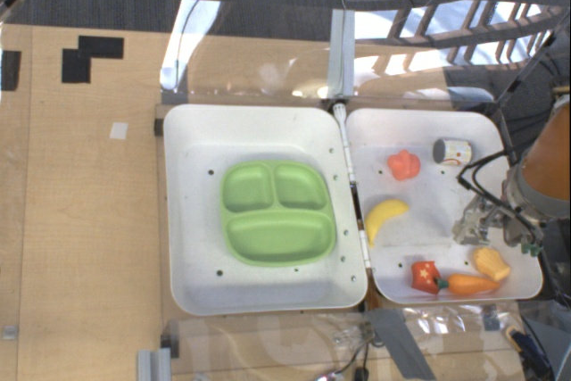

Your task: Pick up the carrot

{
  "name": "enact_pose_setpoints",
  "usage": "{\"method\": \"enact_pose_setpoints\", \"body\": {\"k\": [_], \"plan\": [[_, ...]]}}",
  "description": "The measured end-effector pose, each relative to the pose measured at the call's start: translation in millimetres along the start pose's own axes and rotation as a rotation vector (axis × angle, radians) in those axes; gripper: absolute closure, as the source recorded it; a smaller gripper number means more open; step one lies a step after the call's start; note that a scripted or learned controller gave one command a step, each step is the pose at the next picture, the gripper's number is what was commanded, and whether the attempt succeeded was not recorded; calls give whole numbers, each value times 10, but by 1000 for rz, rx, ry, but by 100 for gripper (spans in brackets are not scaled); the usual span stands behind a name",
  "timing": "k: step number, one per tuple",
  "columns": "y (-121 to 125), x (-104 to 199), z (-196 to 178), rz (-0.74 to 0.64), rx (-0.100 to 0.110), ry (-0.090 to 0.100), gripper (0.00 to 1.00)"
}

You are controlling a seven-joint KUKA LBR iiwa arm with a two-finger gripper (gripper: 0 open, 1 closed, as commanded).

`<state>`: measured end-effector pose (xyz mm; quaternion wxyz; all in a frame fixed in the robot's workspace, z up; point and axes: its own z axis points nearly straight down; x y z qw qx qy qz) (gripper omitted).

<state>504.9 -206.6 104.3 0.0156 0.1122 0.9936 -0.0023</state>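
Observation:
The orange carrot (473, 285) lies on its side near the front edge of the right bin (426, 129), between a red pepper (426, 277) on its left and a yellow piece of food (492, 263) just above its right end. My gripper (471, 227) hangs over the right bin's right side, behind the carrot and a little to its left, apart from it. Nothing shows in its grasp. The grey arm with its orange band (546, 165) comes in from the right edge.
The right bin also holds a yellow banana (385, 216), a pink-orange toy fruit (403, 165) and a small white can (452, 152) on its side. In the left bin (187, 192) rests a green divided plate (308, 236). A black cable (477, 178) loops beside the gripper.

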Motion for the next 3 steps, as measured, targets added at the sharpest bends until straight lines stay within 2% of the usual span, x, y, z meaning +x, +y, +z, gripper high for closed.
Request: {"method": "enact_pose_setpoints", "body": {"k": [1,2,3], "plan": [[-8,130,132,805,4,15,100],[460,223,117,329,2,8,100],[-24,130,127,715,5,15,100]]}}
